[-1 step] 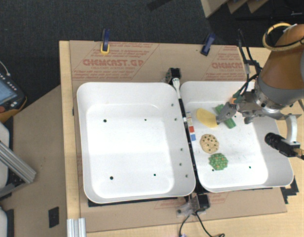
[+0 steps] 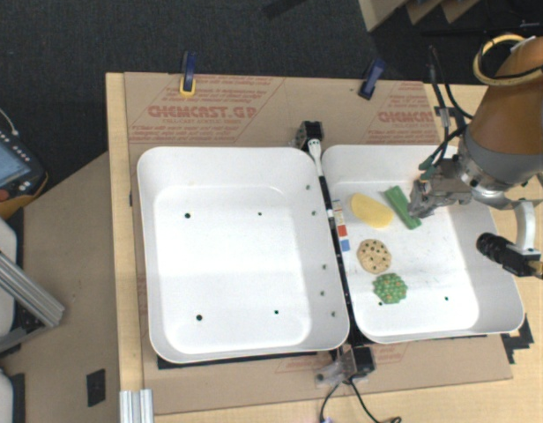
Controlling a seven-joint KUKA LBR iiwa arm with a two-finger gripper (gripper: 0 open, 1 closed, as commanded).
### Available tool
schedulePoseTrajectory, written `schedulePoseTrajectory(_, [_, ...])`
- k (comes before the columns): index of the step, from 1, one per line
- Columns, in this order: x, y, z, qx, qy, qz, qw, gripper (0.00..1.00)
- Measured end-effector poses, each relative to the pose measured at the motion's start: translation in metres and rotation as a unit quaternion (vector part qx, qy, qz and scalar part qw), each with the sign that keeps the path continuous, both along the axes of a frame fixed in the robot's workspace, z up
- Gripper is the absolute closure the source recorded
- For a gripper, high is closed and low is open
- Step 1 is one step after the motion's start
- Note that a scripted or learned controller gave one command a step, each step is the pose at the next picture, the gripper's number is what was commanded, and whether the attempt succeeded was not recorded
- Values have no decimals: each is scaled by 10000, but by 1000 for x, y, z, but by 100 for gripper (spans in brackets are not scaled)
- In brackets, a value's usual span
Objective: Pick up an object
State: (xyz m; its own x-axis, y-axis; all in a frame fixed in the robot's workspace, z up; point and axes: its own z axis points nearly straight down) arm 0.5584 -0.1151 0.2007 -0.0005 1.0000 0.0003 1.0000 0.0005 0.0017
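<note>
Cardboard-topped desk (image 2: 254, 100), two white bins; right bin (image 2: 483, 320) holds green block (image 2: 401, 208), yellow piece (image 2: 371, 210), cookie (image 2: 374, 256), green round toy (image 2: 390, 288). Tool (image 2: 424, 197) touching block near bin's far edge, finger spread cannot tell. Centre over block, then lift straight.

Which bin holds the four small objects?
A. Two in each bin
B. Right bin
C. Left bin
B: the yellow piece, green bar, cookie and green ball all lie in the right bin, where the gripper is.
</note>
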Motion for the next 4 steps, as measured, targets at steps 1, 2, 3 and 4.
schedulePoseTrajectory(1, [0, 70, -17, 20, 31, 33, 10000, 100])
schedulePoseTrajectory(2, [-9, 171, 41, 23, -26, 59, 10000, 100])
schedulePoseTrajectory(3, [-46, 97, 101, -10, -16, -33, 10000, 100])
schedulePoseTrajectory(4, [-29, 152, 109, 4, -10, 27, 10000, 100])
